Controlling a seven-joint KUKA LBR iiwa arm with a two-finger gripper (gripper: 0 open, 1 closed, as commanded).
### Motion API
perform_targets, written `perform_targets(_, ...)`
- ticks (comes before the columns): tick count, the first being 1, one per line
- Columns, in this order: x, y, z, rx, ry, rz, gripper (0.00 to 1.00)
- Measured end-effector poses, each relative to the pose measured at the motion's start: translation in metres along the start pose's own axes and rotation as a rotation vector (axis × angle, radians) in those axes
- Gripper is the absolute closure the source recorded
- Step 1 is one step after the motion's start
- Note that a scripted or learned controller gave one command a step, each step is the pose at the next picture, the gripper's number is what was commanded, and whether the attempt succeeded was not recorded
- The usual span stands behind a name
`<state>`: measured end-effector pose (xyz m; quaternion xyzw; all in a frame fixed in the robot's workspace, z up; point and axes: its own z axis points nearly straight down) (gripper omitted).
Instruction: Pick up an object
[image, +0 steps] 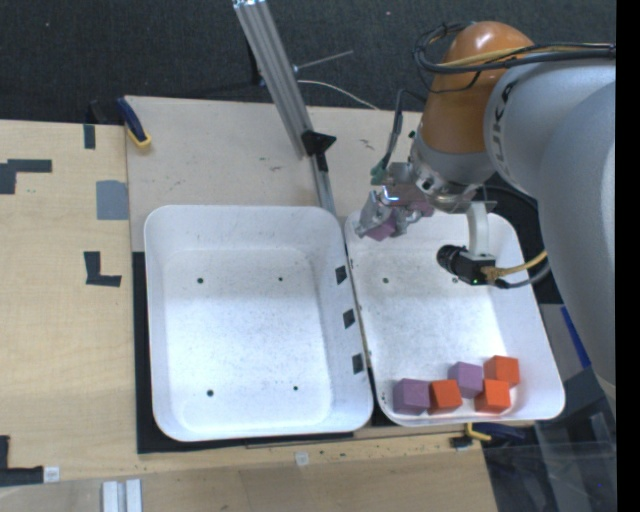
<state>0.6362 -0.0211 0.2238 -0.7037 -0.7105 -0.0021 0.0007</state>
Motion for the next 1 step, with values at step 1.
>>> perform_targets(1,0.0636,-0.0264,0.0106,0.008,-0.002,0.002,1.0)
